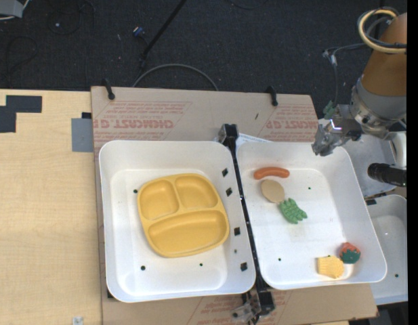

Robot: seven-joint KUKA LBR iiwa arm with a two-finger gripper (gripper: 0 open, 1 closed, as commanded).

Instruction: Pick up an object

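camera view: gripper [324, 143] hovers over the far right corner of the right bin [361, 202]; finger state cannot be told. sausage [272, 173] lies in that bin, left of the gripper.

Two bins sit side by side on the surface [39, 215]. The left bin [120, 175] holds a divided tray [183, 214]. In the right bin [351, 202], a sausage [272, 173] lies at the back, a flat oval piece [273, 191] just before it, and a leafy piece [292, 211] touching that. A corn piece [330, 267] and a berry [350, 253] lie together in the front right corner.

Two white bins [120, 181], one yellow tray [183, 214], five toy foods [291, 210]
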